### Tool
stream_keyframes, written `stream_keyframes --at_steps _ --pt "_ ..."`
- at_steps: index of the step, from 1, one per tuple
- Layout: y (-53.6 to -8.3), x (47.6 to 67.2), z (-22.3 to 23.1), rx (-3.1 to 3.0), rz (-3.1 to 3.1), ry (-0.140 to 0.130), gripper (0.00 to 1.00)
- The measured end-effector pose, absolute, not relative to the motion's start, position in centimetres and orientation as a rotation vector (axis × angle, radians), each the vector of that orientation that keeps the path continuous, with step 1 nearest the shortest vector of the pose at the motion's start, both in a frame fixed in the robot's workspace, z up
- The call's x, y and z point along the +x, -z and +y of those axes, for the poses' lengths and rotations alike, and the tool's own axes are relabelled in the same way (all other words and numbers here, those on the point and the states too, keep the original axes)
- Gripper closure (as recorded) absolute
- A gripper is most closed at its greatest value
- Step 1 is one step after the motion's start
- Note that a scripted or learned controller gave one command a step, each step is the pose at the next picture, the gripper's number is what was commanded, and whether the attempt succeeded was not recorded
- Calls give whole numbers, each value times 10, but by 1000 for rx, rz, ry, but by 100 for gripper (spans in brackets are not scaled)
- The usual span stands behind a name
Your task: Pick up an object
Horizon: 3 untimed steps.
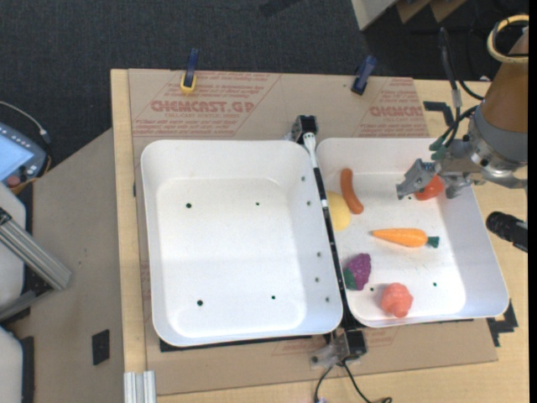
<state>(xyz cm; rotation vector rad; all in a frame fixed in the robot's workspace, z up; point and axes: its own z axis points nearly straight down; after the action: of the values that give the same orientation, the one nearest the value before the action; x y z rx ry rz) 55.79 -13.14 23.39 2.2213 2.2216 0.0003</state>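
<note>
Gripper (430, 185) was pinching a red object (430, 190) in the right bin (478, 250); a straight, slow lift was advised.

Arm (508, 116) cut off by the frame edge at 3 o'clock. Small red object (430, 189) in the right bin (470, 296), partly covered by the gripper (432, 181); kind unclear. Yellow item (338, 211) half hidden behind the bins' shared rim.
</note>
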Motion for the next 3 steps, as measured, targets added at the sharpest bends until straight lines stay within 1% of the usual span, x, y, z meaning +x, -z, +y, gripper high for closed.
stream_keyframes --at_steps 1,2,3 --pt "-328 658 -230 2211 2203 -7 0" --pt "-239 667 -127 2218 2238 3 0" --pt "-190 664 -230 2231 2214 7 0"
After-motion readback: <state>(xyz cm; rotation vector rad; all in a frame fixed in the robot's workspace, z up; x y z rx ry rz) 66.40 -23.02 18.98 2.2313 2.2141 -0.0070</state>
